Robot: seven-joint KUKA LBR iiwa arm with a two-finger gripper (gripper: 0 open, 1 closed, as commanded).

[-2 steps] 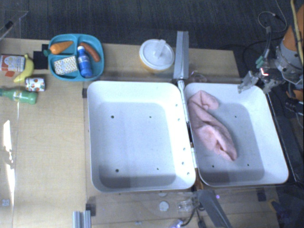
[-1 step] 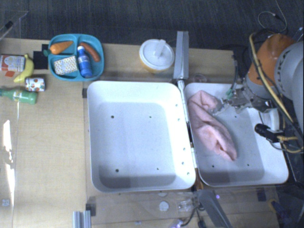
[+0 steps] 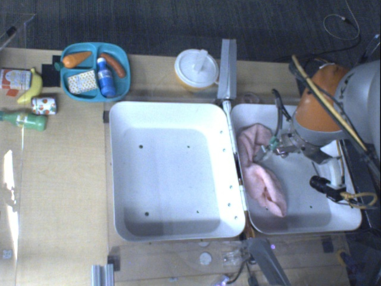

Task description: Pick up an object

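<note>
A pink cloth (image 3: 262, 174) is shown crumpled in the right bin (image 3: 333, 216), lying along that bin's left wall; one bunched part rises at the far end, and a rounder fold lies nearer the camera. The gripper (image 3: 266, 149) is seen low over the bin, just to the right of the far bunch of the cloth and at its edge. Whether cloth is caught by the gripper cannot be told, nor can the state of the jaws, since the tips are small and blurred against the fabric. The grey arm with its orange band (image 3: 318, 106) is carried in from the right, above the bin's right half, with cables draped about it. The left bin (image 3: 119, 159) is set directly beside the right one, their walls nearly touching. On the bench beyond the left bin, a blue divided tray (image 3: 122, 70) holding toy food is placed at far left, and a white lidded cup (image 3: 196, 69) stands to its right
</note>
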